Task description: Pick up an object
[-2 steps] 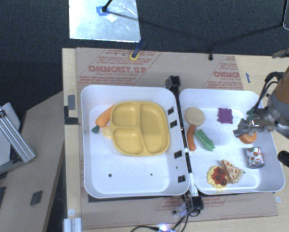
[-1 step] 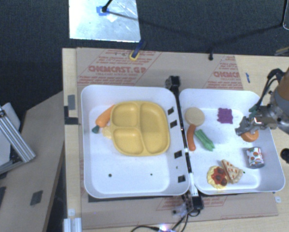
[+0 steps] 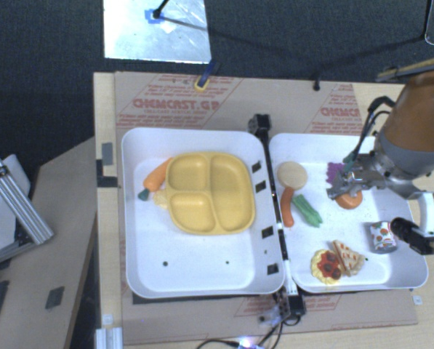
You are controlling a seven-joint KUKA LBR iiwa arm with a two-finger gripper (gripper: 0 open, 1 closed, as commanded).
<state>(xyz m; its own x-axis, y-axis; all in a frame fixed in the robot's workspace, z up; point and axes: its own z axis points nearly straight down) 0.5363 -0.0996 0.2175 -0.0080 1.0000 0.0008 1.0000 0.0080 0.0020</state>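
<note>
In the camera view my gripper (image 3: 344,186) hangs over the right bin (image 3: 402,271), near its upper right part. Just below and right of it lies an orange-red round piece (image 3: 350,201), partly covered by the gripper. A purple grape bunch (image 3: 336,171) peeks out at the gripper's left. Further left lie a tan round cookie (image 3: 292,174), an orange sausage (image 3: 286,207) and a green pod (image 3: 307,209). A pizza slice (image 3: 346,257) and a small round pizza (image 3: 326,265) rest near the bin's front. A small red and white can (image 3: 382,237) sits at the right.
The left bin (image 3: 202,271) holds a yellow divided plate (image 3: 208,193) with a carrot (image 3: 155,176) at its left edge. A black divider (image 3: 272,202) runs between the bins. A shiny metal sheet (image 3: 157,20) lies beyond the bench.
</note>
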